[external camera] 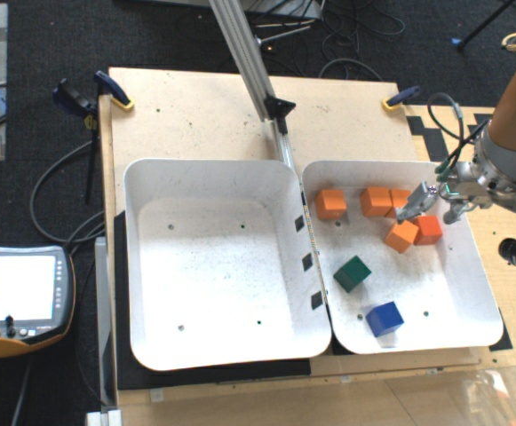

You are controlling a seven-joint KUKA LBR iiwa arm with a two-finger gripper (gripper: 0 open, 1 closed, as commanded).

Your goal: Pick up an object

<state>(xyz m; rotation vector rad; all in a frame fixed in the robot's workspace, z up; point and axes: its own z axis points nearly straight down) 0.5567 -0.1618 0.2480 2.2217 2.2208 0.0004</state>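
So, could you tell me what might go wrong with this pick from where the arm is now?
1. The gripper hovers over a tight cluster of orange blocks; it may nudge them apart rather than catch one.
2. That cluster lies near the right bin's far wall, so blocks could get pushed against it.
3. The green block and blue block lie apart, easier targets.

From my console, the two bins (213,264) look like smooth white plastic with a slight sheen, speckled with dust. The bench (204,118) under them looks like pale, matt, grainy board. The gripper (431,201) looks like bare, shiny metal. Just beside its jaws the orange blocks (402,235) look matt; well beyond them the blue block (385,318) catches more light.
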